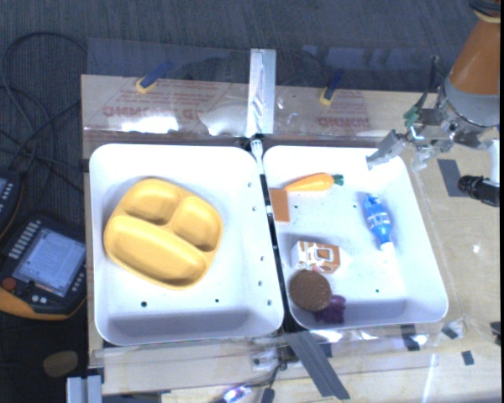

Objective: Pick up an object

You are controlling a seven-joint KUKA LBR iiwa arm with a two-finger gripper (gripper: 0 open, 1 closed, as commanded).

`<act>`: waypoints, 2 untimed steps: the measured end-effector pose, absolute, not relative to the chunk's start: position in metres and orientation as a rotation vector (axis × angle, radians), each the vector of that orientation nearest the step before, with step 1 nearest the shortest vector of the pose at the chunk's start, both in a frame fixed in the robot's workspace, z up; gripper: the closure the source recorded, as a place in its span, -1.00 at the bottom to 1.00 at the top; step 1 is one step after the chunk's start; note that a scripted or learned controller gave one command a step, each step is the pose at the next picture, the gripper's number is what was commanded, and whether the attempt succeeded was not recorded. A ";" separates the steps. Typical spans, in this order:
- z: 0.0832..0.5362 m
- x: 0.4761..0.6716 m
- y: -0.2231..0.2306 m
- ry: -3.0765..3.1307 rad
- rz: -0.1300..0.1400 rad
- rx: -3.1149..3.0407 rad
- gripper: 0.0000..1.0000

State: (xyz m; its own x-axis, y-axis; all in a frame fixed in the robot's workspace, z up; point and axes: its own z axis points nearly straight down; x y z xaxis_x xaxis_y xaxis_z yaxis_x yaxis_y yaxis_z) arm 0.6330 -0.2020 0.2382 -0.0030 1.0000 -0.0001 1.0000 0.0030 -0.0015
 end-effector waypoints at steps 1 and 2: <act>0.147 0.616 -0.223 -2.216 0.005 -2.225 -1.00; 0.098 0.601 -0.208 -2.050 -0.012 -2.377 -1.00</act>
